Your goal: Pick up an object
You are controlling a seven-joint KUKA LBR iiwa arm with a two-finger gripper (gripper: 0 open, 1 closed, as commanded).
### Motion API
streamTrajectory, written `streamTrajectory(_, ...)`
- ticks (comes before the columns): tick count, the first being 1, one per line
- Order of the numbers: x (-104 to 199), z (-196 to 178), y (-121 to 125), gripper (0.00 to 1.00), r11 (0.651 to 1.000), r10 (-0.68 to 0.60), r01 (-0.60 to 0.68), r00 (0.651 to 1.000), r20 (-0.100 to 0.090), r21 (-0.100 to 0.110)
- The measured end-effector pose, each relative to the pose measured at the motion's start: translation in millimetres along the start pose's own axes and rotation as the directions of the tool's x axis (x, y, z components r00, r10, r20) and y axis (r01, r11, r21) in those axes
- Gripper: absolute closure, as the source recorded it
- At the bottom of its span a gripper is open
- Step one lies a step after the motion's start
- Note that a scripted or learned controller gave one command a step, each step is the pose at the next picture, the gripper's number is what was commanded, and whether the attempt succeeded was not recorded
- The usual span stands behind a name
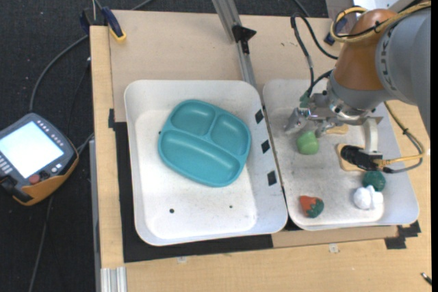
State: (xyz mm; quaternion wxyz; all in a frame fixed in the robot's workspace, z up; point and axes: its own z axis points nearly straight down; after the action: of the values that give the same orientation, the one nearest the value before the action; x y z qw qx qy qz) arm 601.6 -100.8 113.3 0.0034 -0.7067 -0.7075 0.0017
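Green lump (pixel 308 143) lies in the bin on the view's right (pixel 327 178), in its upper middle, just below the gripper (pixel 311 125) as the camera sees it. It is close to the tips but not visibly between the fingers, which look parted and hold nothing. The lump is roundish with no clear long axis, so I judge the coming move turns on a slight shift toward the view's lower edge; the red-and-green piece (pixel 311 206) and white piece (pixel 363 198) lie well apart.

The pincer (pixel 308 125) perhaps hides the top of the green object (pixel 308 145).
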Motion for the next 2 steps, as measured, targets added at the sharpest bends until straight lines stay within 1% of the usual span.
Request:
streamTrajectory(1,0,27,1,0.00,1.000,0.001,-0.001,1.000,0.002,-0.007)
streamTrajectory(2,0,14,3,1.00,1.000,0.001,-0.001,1.000,0.004,-0.013)
